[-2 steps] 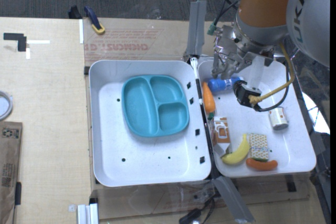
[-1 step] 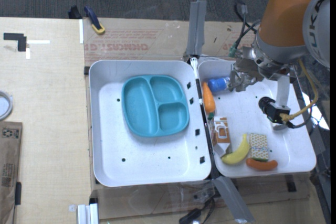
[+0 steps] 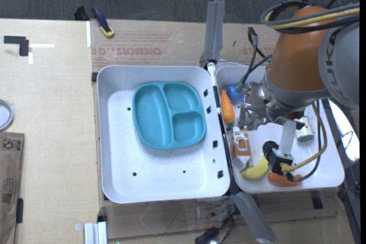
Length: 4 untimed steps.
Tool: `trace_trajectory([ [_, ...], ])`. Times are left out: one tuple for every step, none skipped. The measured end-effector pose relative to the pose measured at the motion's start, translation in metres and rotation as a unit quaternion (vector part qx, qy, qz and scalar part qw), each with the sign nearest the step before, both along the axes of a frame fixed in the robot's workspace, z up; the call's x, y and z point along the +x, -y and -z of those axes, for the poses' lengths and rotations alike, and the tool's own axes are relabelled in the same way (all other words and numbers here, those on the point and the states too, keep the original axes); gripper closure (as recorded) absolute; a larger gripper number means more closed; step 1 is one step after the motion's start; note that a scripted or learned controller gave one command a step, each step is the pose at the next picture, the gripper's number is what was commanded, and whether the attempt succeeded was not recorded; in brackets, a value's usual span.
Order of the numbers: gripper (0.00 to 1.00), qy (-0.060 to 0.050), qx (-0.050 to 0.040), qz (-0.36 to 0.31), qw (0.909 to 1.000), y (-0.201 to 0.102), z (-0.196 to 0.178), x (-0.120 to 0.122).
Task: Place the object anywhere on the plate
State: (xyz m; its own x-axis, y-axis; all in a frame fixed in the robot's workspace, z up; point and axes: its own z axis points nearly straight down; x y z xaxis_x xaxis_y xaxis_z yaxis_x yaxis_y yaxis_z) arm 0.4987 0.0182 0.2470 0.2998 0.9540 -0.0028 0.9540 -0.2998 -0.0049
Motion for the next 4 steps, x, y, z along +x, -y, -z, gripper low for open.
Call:
trace_trajectory([
  [1.00, 0.001, -0.0009, 0.018, 0.9998, -0.004, -0.082, 0.063],
  [1.00, 0.000, -0.0012, 0.095, 0.9954, 0.024, -0.114, 0.000],
  [1.00, -0.001, 0.0001, -0.047, 0.9989, -0.025, 0.017, -0.002],
  [1.00, 0.001, 0.0000, -0.088, 0.9961, -0.027, 0.019, 0.036],
])
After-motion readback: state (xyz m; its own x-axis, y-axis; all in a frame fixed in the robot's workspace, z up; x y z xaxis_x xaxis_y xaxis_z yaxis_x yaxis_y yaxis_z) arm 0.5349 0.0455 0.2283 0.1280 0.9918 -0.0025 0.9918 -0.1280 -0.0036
